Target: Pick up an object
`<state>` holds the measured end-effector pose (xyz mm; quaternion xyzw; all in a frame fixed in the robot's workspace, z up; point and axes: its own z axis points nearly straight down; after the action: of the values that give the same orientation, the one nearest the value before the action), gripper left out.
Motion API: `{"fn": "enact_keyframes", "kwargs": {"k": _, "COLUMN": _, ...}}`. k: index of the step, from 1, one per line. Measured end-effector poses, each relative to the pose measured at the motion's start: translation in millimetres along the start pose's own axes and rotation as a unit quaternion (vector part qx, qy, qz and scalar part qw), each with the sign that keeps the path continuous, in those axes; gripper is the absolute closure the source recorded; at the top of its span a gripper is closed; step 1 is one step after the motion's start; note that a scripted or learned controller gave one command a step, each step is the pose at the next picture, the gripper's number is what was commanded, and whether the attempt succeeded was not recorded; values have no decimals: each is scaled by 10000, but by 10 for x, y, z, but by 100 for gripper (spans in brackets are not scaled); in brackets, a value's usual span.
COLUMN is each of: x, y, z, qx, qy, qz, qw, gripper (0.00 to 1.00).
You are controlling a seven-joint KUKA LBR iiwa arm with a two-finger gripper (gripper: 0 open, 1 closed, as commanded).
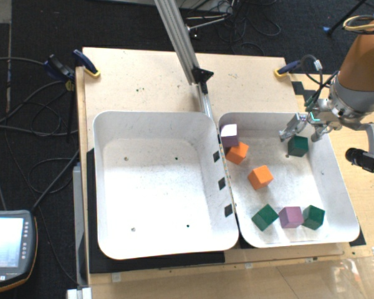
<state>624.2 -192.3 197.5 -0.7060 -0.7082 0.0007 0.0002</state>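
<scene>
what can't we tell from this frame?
- Grip: the metal two-finger gripper sits right above the dark green cube in the right white bin; too small and blurred to tell whether it holds the cube.
- Grey and orange arm: cut off by the right edge.
- Purple block under the small white block: mostly covered by it and the orange cube.

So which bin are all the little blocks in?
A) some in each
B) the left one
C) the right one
C: the orange blocks, the green blocks and the purple block all lie in the right bin, the one next to the arm.
</scene>
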Motion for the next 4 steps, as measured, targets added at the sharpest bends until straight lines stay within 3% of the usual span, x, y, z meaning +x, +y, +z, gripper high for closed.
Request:
{"fn": "enact_keyframes", "kwargs": {"k": 2, "x": 41, "y": -71, "z": 989, "qx": 18, "qy": 7, "qz": 15, "qw": 10000, "gripper": 0}}
{"fn": "enact_keyframes", "kwargs": {"k": 3, "x": 37, "y": -50, "z": 848, "qx": -17, "qy": -2, "qz": 11, "qw": 10000, "gripper": 100}}
{"fn": "enact_keyframes", "kwargs": {"k": 4, "x": 85, "y": 45, "z": 363, "qx": -43, "qy": -7, "qz": -3, "qw": 10000, "gripper": 100}}
